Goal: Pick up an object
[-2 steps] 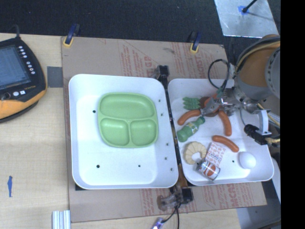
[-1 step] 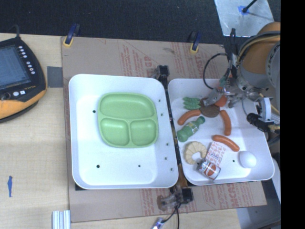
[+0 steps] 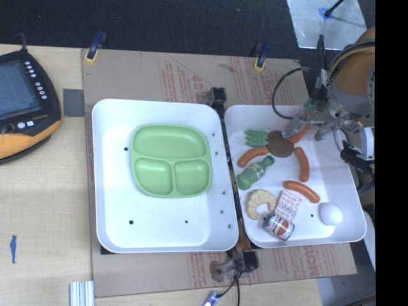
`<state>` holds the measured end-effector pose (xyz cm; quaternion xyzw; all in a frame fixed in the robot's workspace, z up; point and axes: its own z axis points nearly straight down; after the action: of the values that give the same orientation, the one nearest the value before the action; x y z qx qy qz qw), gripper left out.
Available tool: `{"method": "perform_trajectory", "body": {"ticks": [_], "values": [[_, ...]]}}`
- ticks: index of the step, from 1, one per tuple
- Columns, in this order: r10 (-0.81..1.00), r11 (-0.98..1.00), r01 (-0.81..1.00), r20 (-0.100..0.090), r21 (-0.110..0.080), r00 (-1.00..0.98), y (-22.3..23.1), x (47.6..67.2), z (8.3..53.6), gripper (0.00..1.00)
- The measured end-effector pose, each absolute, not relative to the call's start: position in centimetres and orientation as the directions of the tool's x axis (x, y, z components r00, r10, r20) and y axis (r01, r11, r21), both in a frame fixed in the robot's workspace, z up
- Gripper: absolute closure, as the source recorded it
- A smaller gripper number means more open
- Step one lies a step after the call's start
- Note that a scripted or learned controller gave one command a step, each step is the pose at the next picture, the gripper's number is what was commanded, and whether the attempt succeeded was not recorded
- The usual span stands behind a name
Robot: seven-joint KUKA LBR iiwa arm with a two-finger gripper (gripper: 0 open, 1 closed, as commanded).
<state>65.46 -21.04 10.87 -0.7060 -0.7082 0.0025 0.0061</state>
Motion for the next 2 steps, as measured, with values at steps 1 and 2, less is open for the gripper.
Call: {"method": "perform_trajectory", "body": {"ticks": [1,2], "values": [[1.0,0.005,1.0,0.0,-0.005,-0.005,-19.5,54.4,9.1,0.0],[1.0,0.007,1.0,-0.001,-0.004,-0.007,-18.2,58.6,9.2,0.0]]}}
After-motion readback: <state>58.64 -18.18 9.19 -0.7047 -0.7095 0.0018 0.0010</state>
